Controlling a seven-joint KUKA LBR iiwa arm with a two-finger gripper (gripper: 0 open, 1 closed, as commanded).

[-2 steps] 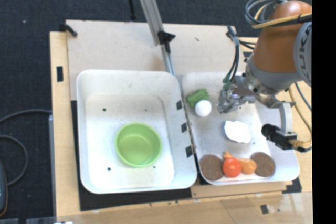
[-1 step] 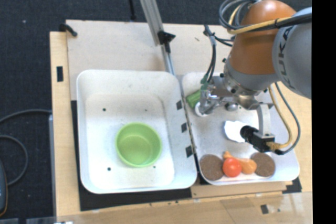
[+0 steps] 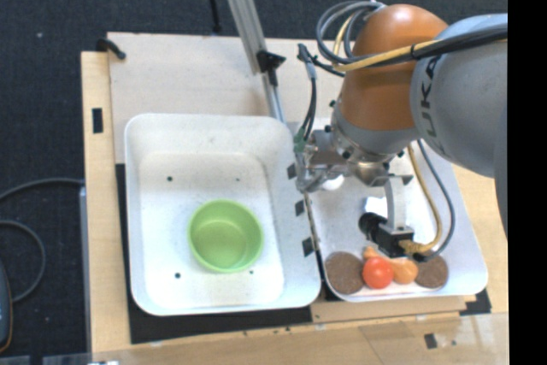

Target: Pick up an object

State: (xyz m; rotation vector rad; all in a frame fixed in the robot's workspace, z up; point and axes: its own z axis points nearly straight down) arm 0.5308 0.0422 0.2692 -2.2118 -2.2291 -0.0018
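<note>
My gripper (image 3: 323,170) hangs over the left part of the right bin (image 3: 466,256), close to the wall it shares with the left bin, under the orange wrist band. Along the right bin's front edge lie a brown disc (image 3: 344,271), a red ball (image 3: 377,273), an orange piece (image 3: 403,271) and a second brown disc (image 3: 432,271). They sit well in front of the gripper, apart from it. A green bowl (image 3: 226,235) stands upright in the left bin (image 3: 154,150).
A metal rail (image 3: 244,13) slants down from the top to the bins' back edge. The arm's grey body covers the back right of the right bin. Tan bench surface surrounds both bins.
</note>
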